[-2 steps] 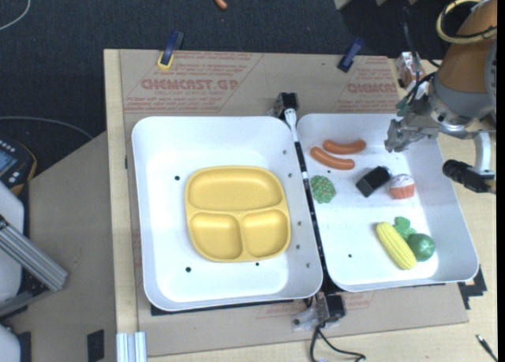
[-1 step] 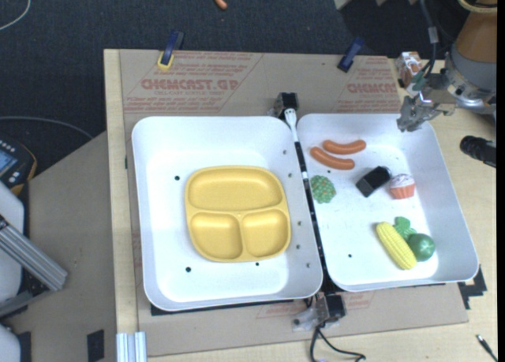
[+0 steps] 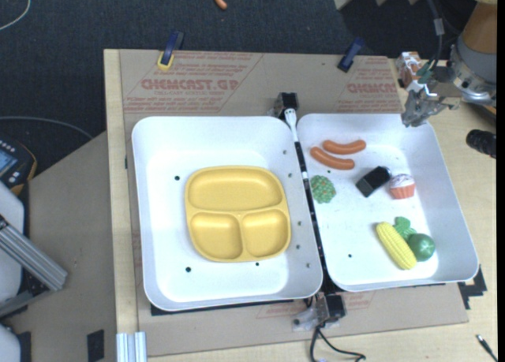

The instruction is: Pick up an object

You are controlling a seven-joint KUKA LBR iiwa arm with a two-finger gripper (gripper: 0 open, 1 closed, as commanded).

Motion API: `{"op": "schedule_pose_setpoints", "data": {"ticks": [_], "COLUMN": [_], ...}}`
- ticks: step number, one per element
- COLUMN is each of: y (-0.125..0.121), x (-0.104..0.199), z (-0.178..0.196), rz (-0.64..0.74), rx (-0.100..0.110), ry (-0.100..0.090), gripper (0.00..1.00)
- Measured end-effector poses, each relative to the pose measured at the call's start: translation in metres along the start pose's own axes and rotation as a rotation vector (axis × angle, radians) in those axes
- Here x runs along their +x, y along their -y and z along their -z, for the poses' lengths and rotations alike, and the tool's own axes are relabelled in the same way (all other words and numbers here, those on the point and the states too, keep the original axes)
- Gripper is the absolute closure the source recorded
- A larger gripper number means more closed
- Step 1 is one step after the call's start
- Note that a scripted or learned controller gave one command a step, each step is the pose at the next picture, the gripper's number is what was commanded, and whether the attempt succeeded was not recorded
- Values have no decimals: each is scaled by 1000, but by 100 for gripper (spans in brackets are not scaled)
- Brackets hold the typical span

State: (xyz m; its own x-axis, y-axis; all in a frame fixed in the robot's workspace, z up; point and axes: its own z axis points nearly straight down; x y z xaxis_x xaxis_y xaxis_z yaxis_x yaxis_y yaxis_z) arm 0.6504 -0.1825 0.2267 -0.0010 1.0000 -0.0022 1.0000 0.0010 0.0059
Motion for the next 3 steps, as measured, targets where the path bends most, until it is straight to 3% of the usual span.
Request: {"op": "schedule_pose_setpoints", "data": {"ticks": [3], "y": [91], "x": [140], "z": [-9], "rz": [4], "rx": [11], "ry": [-5], "gripper": [100]}}
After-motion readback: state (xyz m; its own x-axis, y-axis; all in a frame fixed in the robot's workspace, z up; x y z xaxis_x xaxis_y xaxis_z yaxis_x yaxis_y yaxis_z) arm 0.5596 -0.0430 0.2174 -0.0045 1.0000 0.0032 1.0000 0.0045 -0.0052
